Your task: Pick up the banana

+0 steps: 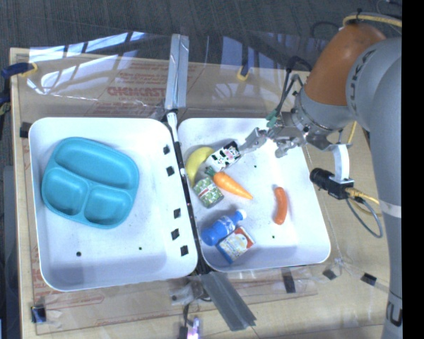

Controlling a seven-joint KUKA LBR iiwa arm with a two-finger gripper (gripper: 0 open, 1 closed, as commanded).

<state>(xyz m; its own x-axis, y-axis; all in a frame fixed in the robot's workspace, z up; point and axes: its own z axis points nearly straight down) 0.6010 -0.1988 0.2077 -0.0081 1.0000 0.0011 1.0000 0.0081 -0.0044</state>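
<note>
Banana [198, 160] lies at the right bin's [307, 249] left wall, curved and smooth, with a cow-patterned toy [225, 155] and a tapered carrot [231, 184] pressed against it. You risk a slip or a wrong catch there, since the crowding leaves little room. Gripper [258, 138] hovers just right of the toy; you cannot tell whether its fingers are parted or closed.

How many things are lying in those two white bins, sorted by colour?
Blue: 2, the divided tray and the bottle
Yellow: 1, the banana
Orange: 2, the carrot and the sausage
Green: 1, the small packet
Black and white: 1, the cow-patterned toy
Red and white: 1, the small carton
Total: 8
</note>
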